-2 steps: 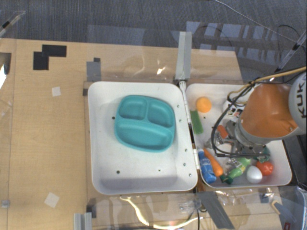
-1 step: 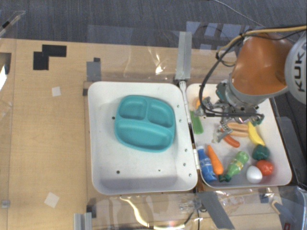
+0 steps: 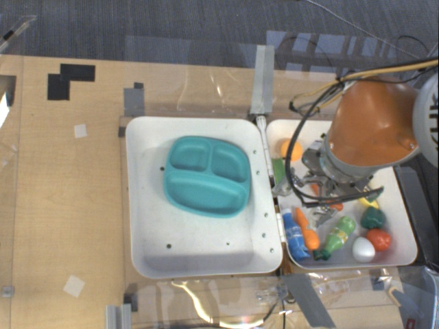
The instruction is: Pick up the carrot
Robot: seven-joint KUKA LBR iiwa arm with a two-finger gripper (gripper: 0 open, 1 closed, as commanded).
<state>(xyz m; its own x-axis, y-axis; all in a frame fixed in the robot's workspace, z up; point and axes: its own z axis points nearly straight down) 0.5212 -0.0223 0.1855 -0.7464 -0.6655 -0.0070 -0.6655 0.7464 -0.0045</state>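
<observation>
Arm (image 3: 374,125): you see it reach in from the right and hang over the right bin, its orange band covering the bin's far half.

Hand (image 3: 328,201): it sits low over the middle of the right bin, under the wrist and a tangle of black cables. You cannot tell how far open it is, nor whether it touches anything; the wrist and cables hide that.

Carrot (image 3: 306,229): it lies in the right bin near the front left corner, slanting from upper left to lower right. It sits just beside the blue bottle on its left, close enough that you cannot tell whether they touch.

Blue bottle (image 3: 293,238): it lies along the right bin's left wall, reaching toward the front left corner.

Green bottle (image 3: 337,236): it lies tilted near the right bin's front edge, just right of the carrot.

White egg (image 3: 363,249): it rests at the front edge of the right bin, towards the right corner.

Red tomato (image 3: 379,239): just beside the egg, nearer the right wall.

Dark green vegetable (image 3: 373,218): behind the tomato, near the right wall.

Orange fruit (image 3: 289,149): in the far left part of the right bin, partly behind a cable.

Right bin (image 3: 410,242): it stands beside the left bin, their walls meeting at the middle.

Left bin (image 3: 147,252): it holds the teal tray.

Teal tray (image 3: 206,175): a divided tray, lying in the far half of the left bin, turned slightly.
</observation>
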